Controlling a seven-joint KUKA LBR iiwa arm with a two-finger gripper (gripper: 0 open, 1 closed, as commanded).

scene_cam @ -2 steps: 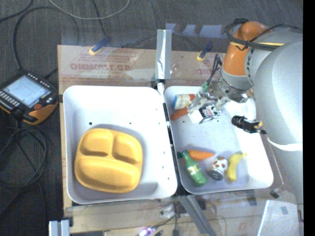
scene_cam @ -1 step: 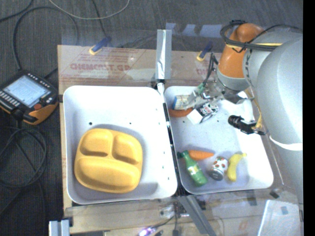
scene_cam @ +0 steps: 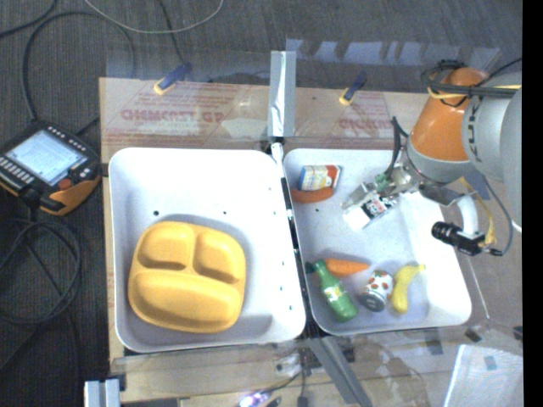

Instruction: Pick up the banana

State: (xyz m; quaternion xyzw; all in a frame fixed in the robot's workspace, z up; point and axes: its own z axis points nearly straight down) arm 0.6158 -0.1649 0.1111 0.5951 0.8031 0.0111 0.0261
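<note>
Hand [scene_cam: 372,203] sits over the upper middle of the right bin [scene_cam: 441,312], w/ a white blocky part at its tip; can't tell from this angle how it's set, too small and cluttered. Arm [scene_cam: 445,130], orange band, comes in from the upper right. Just left of the hand: a small can [scene_cam: 319,177] on its side, something red-orange under it, hard to ID. Near the front wall of the same bin: carrot [scene_cam: 346,268], green bottle [scene_cam: 333,292] touching it, another small can [scene_cam: 378,290]. Banana [scene_cam: 402,287] lies just beside that can, on the right: yellow, short, curved, well apart from the hand, nothing on top of it. Left bin [scene_cam: 127,176] holds a yellow divided tray [scene_cam: 188,275]. Bench [scene_cam: 204,113] beyond the bins. Pendant [scene_cam: 47,166] on the floor at left, cables around it.
</note>
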